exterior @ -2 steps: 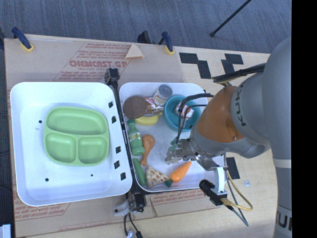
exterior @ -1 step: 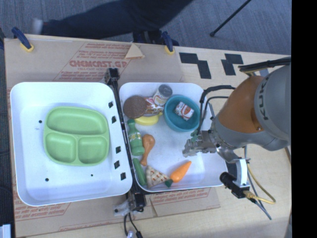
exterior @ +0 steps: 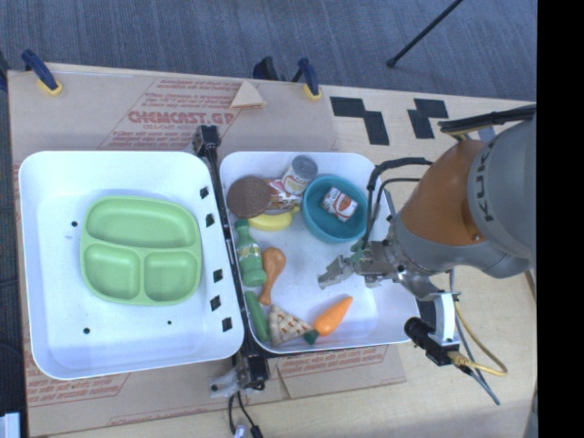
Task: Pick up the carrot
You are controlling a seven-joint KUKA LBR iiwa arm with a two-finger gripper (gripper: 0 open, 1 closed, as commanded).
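An orange carrot with a green top lies near the front edge of the right bin, pointing up to the right. My gripper hovers just above and behind it, a short gap away, fingers pointing left into the bin. Nothing shows between the fingers.
The right bin also holds a blue bowl with a small packet, a can, a brown cookie, a banana, a chicken drumstick, a green vegetable and a pizza slice. A green divided plate sits in the left bin.
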